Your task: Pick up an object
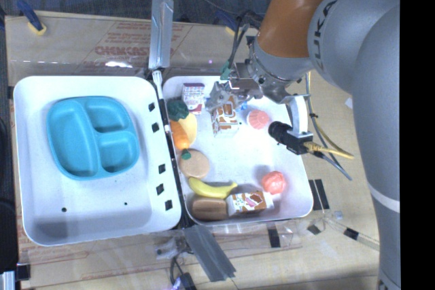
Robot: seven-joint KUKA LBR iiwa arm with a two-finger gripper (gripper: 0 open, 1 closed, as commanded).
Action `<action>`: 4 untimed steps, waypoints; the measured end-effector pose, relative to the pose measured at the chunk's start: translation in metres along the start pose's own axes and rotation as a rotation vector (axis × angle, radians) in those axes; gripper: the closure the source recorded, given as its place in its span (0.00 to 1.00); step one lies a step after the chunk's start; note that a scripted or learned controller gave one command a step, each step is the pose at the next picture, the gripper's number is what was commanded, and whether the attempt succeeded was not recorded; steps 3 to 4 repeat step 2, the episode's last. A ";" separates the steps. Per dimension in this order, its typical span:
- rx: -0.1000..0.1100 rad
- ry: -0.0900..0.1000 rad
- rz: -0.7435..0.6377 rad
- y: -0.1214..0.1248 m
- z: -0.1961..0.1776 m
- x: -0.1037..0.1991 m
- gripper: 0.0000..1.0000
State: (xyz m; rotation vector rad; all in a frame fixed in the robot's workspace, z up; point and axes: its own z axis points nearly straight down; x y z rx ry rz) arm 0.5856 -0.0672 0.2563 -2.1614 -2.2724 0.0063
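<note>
Gripper (pixel 228 100) sits low in the right bin (pixel 299 195), fingers pinched on the small carton (pixel 225 120) at the far middle, looks like. Best move: lift straight up, slow, so it doesn't slip or clip the 2 neighbours, box (pixel 194 94) and pink ball (pixel 258 119).

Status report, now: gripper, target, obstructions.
Gripper low over right bin, at small carton; grasp unconfirmed. Banana, peach, juice box nearby. Blue tray in left bin.
</note>
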 end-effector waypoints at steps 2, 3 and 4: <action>0.000 -0.001 -0.359 -0.031 0.015 0.043 1.00; 0.000 -0.001 -0.359 -0.031 0.015 0.043 1.00; 0.000 -0.001 -0.359 -0.031 0.015 0.043 1.00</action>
